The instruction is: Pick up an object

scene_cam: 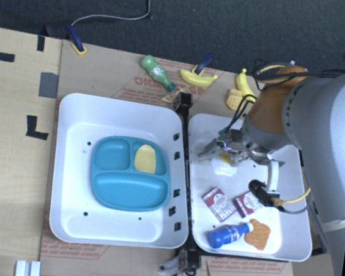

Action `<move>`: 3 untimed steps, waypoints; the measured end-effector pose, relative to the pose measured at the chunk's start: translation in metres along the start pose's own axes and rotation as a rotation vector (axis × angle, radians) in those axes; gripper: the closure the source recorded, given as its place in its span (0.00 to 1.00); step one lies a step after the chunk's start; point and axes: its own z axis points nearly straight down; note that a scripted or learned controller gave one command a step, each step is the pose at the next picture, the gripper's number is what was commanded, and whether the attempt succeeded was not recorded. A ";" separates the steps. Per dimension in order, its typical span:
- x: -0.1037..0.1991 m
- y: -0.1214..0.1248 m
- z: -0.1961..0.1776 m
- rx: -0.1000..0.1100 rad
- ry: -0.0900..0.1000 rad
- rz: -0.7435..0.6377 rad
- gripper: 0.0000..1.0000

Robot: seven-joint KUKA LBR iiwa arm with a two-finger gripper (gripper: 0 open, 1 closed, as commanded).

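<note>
My gripper (222, 154) hangs low over the upper left part of the right bin (297, 244), the grey arm coming in from the right. Just below it a small white object (224, 169) lies on the bin floor. Further toward the front lie two red-and-white packets (216, 203) (246, 204) side by side. Beyond them, at the front, are a blue bottle with a white cap (228, 235) and a brown flat piece (259, 235). Whether the gripper touches the white object cannot be told.
The left bin (76, 120) holds a blue divided plate (130, 174) with a yellow item (146, 159) in one compartment. Behind the bins on the cardboard lie a green bottle (157, 73), two bananas (198, 77) (244, 82) and a yellow corn piece (234, 99).
</note>
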 end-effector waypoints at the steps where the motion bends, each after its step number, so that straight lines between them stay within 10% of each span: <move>1: -0.028 0.047 0.003 0.006 0.000 -0.001 0.00; 2: -0.028 0.048 -0.007 0.005 -0.003 -0.002 1.00; 3: -0.028 0.048 -0.007 0.006 -0.003 -0.002 0.00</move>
